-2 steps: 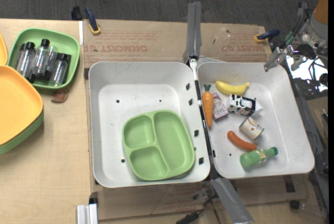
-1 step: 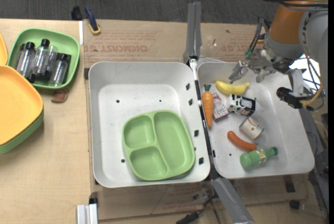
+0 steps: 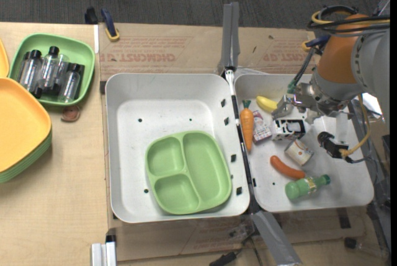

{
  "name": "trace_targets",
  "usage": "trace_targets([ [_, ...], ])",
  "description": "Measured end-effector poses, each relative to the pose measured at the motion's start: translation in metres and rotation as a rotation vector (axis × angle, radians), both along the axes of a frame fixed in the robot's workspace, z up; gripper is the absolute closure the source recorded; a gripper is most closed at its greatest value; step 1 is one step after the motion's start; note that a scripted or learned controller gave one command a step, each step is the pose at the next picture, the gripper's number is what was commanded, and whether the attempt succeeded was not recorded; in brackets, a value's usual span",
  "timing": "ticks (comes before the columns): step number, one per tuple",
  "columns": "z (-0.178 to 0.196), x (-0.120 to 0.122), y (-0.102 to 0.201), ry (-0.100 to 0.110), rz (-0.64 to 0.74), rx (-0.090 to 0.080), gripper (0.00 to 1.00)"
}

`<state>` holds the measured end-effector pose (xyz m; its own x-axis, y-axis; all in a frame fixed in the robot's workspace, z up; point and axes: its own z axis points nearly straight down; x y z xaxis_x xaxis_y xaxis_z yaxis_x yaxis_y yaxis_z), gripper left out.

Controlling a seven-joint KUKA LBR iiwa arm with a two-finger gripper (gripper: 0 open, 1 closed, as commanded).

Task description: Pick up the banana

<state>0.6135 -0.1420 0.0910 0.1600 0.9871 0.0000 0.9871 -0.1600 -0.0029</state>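
Reaching in from the desk's right edge, the grey arm (image 3: 353, 66) with its orange band hangs over the right bin (image 3: 347, 196), and its claw (image 3: 289, 117) sits low above the bin's middle; I cannot tell whether it is apart or together. The banana (image 3: 267, 103) lies near the far left corner of that bin, just to the left of the claw and apart from it, with nothing gripping it. A carrot (image 3: 247, 127) lies along the bin's left wall, just beside the banana's near end. A small printed packet (image 3: 261, 130) rests next to the carrot. A small carton (image 3: 298, 151) lies nearer the bin's centre, below the claw. A red sausage (image 3: 287, 167) and a green bottle (image 3: 305, 186) lie toward the near edge. The left bin (image 3: 124, 134) holds a green divided tray (image 3: 187, 172) in its near half. At the desk's left edge stand a stack of yellow plates (image 3: 22, 131) and a green dish (image 3: 84, 54) holding dark-capped vials (image 3: 49, 74).
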Motion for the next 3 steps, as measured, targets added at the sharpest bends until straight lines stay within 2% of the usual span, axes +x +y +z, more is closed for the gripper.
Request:
trace_targets([
  [1,0.0,0.044,-0.028,0.001,0.204,-0.001,0.0],
  [2,0.009,0.043,-0.028,0.006,0.206,-0.001,1.0],
  [3,-0.002,0.042,0.026,0.012,0.147,0.003,1.0],
])
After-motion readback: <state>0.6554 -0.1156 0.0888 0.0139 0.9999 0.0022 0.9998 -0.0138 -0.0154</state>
